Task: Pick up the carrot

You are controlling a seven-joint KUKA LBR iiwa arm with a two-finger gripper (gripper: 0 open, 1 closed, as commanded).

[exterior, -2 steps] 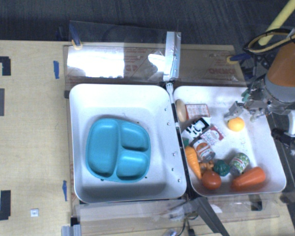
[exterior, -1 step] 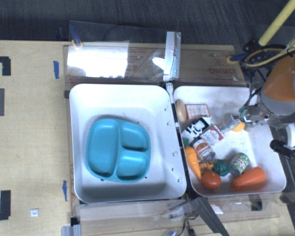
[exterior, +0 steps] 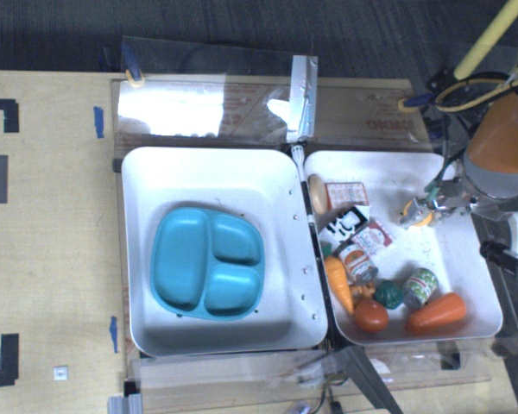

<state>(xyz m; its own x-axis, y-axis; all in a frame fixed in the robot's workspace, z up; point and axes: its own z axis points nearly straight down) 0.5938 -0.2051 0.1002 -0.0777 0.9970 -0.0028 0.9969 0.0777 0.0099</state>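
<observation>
Carrot (exterior: 337, 284): slim, orange, tapered, lying lengthwise against the left wall of the right bin (exterior: 466, 231), beside a red tomato (exterior: 370, 315) and a small can (exterior: 359, 264). End effector (exterior: 425, 207) hovers over the bin's upper right; whether it is spread or closed, cannot tell. Well apart from the carrot.

Robot lab: taped bench (exterior: 52, 231), cables (exterior: 466, 93)
</observation>
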